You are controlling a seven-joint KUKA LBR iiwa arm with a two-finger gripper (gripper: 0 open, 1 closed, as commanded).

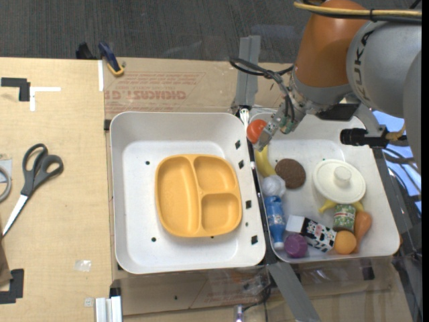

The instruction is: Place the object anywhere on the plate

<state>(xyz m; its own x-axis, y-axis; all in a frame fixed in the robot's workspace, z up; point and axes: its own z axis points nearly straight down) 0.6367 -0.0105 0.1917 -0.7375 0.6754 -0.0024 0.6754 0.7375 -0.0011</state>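
Far left on the wooden surface (60, 213) lies a pair of scissors (30, 180), black handles toward the back. Next comes the left bin (127, 200), and in its middle sits the yellow plate (199, 195), split into three compartments with nothing in any of them.

Across the divide, the right bin (382, 247) is crowded. Along its left wall a banana (263, 161) lies near the back, with a water bottle (274, 210) in front of it. A round brown cookie-like piece (290, 172) sits just right of the banana. A purple ball (295, 245) and a black-and-white patterned carton (317, 234) rest at the front edge, an orange (344, 242) and a carrot (362, 225) beside them. A white lidded pot (340, 181) stands further right, a small green can (344, 216) in front of it.

At the bin's back left corner the gripper (265, 135) hangs low beside an orange-red tomato-like object (255, 130). I cannot tell from here whether it is open or closed, or holding anything. The grey arm (382, 52) runs off to the right.
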